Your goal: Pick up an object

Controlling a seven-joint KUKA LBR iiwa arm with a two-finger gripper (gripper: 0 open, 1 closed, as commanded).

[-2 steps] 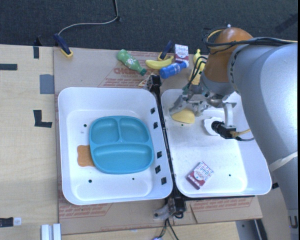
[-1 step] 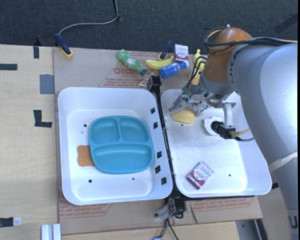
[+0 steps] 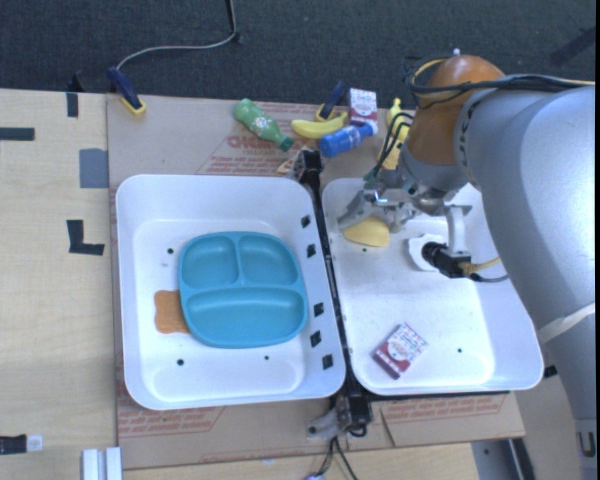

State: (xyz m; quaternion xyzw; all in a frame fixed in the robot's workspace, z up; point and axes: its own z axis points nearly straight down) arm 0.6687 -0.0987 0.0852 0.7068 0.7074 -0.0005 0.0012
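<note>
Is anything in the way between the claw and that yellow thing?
Nothing visible. The claw hangs right at the yellow thing in the right bin, with only bare white floor around it. The red packet lies far off, near the front of the same bin.

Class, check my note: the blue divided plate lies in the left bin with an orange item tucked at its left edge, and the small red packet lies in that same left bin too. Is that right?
Not quite. The camera view shows the small red packet in the right bin, near its front. The rest holds: the blue divided plate lies in the left bin, with the orange item at its left edge.
</note>
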